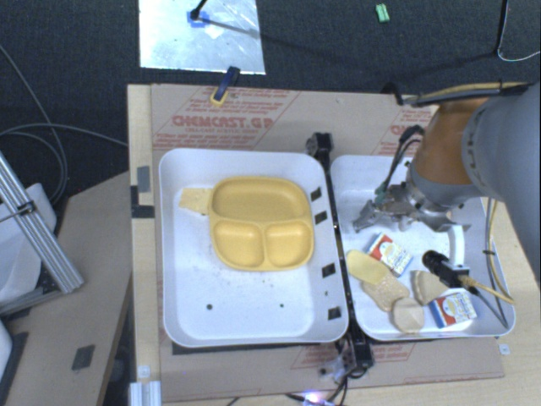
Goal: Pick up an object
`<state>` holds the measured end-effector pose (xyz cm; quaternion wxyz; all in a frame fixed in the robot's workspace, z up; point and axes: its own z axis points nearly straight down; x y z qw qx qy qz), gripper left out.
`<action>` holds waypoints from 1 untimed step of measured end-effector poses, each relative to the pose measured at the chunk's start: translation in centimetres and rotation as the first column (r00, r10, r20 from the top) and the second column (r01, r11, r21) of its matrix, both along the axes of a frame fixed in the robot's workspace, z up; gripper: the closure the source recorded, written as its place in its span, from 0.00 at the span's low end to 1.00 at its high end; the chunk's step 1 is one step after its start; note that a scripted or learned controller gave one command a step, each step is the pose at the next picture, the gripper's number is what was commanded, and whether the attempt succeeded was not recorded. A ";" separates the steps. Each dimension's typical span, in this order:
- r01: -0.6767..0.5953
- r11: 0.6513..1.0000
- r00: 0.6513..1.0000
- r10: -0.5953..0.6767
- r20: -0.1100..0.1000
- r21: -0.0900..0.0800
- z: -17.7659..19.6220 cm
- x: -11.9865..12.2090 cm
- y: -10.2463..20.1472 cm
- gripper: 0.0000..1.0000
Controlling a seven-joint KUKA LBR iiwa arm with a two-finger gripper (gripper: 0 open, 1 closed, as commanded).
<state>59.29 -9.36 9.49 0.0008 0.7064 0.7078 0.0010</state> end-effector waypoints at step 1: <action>0.002 1.000 1.000 -0.002 -0.005 0.000 -1.2 -3.6 -0.3 0.00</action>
